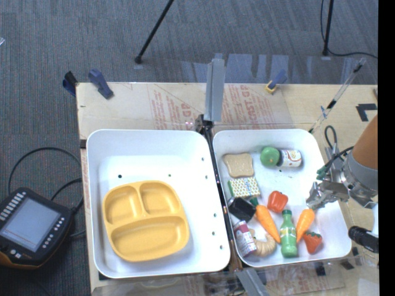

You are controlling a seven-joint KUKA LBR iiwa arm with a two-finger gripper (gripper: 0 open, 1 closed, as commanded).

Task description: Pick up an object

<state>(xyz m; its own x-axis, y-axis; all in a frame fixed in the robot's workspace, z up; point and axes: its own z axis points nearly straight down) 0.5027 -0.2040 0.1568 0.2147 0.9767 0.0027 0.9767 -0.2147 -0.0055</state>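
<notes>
Two bins on our bench, and all the pickable stuff sits in the right bin [316, 142]: a slice of toy bread [239, 164], a green ball [269, 156], a red pepper [277, 200], two carrots [267, 222], a green bottle [287, 234], a strawberry [313, 242] and a few other bits. The left bin [99, 159] just has a yellow divided plate [145, 219].

Our gripper [319, 196] hangs over the right side of the right bin, just above and beside the smaller carrot [304, 223]. We see nothing between its fingers, so nothing is picked yet; whether they're spread or closed we honestly can't tell from this angle.

So we'd call this the approach step. The smaller carrot looks like the nearest target, though the bottle and strawberry crowd it. Next move probably needs a straight drop onto it, with the fingers clear of those neighbours.
</notes>
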